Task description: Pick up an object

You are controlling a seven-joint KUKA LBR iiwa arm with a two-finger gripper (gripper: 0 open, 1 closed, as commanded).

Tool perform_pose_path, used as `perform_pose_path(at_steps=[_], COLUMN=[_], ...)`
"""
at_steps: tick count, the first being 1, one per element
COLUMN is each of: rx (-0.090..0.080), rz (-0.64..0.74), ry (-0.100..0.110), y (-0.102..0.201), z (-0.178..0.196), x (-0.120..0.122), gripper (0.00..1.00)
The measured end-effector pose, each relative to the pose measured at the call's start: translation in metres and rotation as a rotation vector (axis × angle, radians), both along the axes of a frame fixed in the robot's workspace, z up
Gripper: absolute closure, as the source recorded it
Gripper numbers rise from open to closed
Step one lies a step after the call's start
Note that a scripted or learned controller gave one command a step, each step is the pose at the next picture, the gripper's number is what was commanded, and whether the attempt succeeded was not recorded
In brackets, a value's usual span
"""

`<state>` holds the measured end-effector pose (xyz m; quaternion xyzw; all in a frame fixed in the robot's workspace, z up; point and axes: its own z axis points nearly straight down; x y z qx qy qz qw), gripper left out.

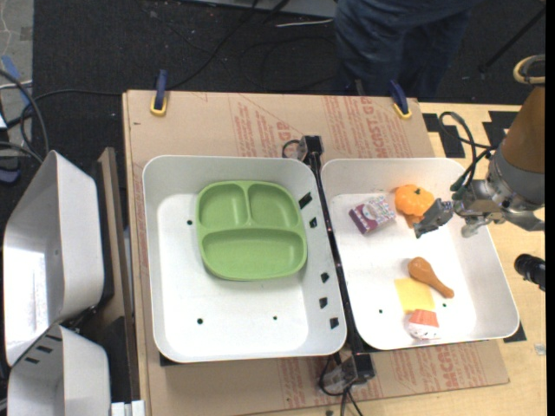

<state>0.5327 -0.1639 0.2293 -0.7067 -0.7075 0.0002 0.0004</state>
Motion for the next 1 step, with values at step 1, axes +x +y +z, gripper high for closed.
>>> perform_pose_path(at_steps=[1], rx=[-0.002], rz=[0.004], ry=[-0.005], y=[0.0015], z=[-0.0882], x=[0.0587], gripper=[0.0])
